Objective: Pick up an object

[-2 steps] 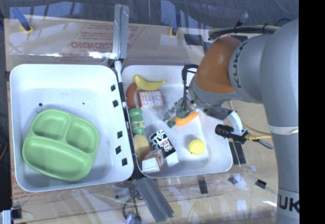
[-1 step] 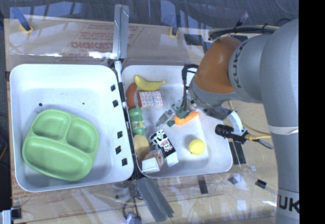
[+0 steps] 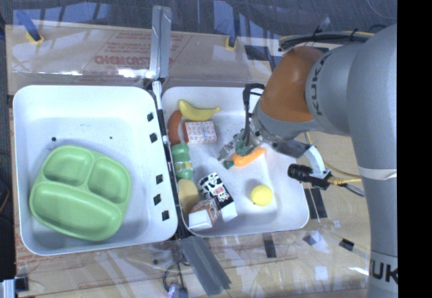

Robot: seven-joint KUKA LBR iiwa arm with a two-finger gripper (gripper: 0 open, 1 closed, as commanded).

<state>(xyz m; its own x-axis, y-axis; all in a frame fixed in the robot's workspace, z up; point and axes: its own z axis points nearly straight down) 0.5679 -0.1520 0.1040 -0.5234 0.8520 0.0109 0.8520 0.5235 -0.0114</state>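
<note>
The tool (image 3: 240, 148) pinches the toy carrot (image 3: 247, 157) mid-bin; light, stiff and slippery, it's best held across its middle.

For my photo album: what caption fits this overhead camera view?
Robot gripper down at a carrot in the right bin; green tray sits in the left.

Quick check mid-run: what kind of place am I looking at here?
Most likely a robot grasping test bench, not a kitchen: two white bins side by side, toy food such as a banana and carrot, and a green divided tray.
</note>
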